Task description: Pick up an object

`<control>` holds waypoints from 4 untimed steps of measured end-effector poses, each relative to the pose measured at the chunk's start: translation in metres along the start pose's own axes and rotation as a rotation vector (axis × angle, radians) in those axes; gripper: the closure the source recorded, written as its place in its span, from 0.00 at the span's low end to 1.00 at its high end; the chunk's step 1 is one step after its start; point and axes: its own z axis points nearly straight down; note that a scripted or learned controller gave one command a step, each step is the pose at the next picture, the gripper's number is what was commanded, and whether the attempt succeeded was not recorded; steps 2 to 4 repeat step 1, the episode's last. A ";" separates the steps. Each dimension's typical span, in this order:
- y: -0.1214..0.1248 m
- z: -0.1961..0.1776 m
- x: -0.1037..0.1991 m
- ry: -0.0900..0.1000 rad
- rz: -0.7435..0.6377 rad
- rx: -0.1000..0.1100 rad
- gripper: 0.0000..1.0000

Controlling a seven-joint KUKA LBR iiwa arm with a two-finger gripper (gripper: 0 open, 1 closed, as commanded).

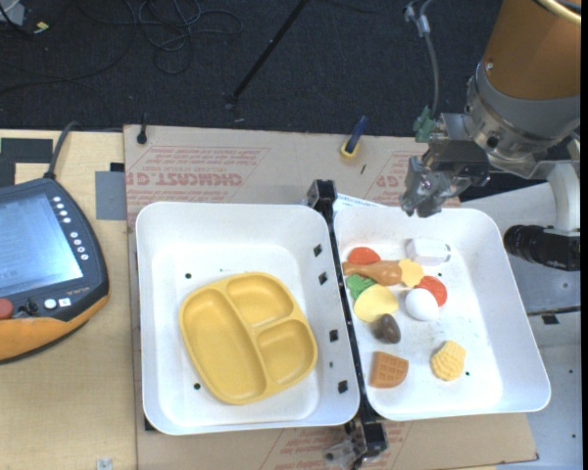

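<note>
Several toy foods sit bunched in the right bin (514,360), well apart from the yellow tray (247,334) in the left bin (157,262), and the pincer (423,204) hangs over the right bin's far rim, its opening hard to judge. I'd come straight down on a loner like the waffle (389,369) or corn (450,360), clear of neighbours. Printing on the cardboard (216,169) reads upside down, illegible.
</note>
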 end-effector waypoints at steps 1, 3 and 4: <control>-0.065 -0.041 0.029 -0.002 0.007 -0.011 1.00; -0.065 -0.041 0.029 -0.002 0.007 -0.011 1.00; -0.065 -0.041 0.029 -0.002 0.007 -0.011 1.00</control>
